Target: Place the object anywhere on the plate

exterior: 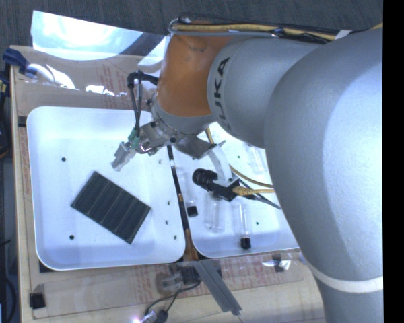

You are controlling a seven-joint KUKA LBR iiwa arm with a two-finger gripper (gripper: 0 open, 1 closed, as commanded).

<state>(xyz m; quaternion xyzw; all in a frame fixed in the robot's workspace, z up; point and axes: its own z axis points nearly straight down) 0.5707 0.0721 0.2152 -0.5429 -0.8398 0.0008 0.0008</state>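
Jaws [123, 155] hung over left bin [47, 180]; their state could not be told. Dark ridged plate [111, 206] lay just below them.

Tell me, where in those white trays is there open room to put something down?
The left bin has the most bare floor: a wide strip between its left wall and the dark ribbed plate, and more above the plate toward the far wall. It is tighter near the gripper, by the divide. The right bin is crowded: the arm overhangs it, with cables and small parts.
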